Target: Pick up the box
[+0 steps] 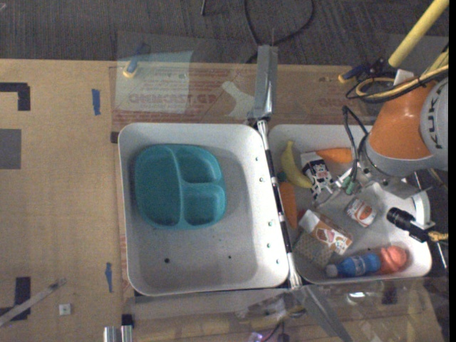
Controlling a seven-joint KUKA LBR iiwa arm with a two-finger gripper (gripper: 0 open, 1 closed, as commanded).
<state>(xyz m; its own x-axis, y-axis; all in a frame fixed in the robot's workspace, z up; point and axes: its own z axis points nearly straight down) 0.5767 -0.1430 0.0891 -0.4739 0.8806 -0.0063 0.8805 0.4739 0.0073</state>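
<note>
Nearest the camera, along the right bin's [420,266] bottom wall: a blue bottle [356,266] lying on its side, touching a round orange-red ball [394,258] on its right. Tight against the rim, little room there.

Just above those, the box [329,235]: small flat carton, white with orange-brown print, lying tilted, mid-bin. A mesh-textured beige item [310,249] touches its lower left corner. Second small carton [361,211], white and orange, sits up and right of it, apart. Bare white floor between the two cartons.

Left wall of that bin: orange carrot-like stick [287,204] runs along it, yellow banana [293,166] curved above it. A black-and-white printed pack [318,174] sits beside the banana.

Gripper [347,183] hangs over the bin's upper middle, near the black-and-white pack, well apart from the box. Jaw state: cannot tell, blurred and partly under the wrist. Nothing visibly between them.

Left bin [135,262]: smooth white, rounded corners, holds a teal compartment plate [179,185] in the upper left; lower half is open floor.

Far side: brown cardboard bench top [57,120], clear plastic sheet [171,84], black cable loop [278,6].
</note>
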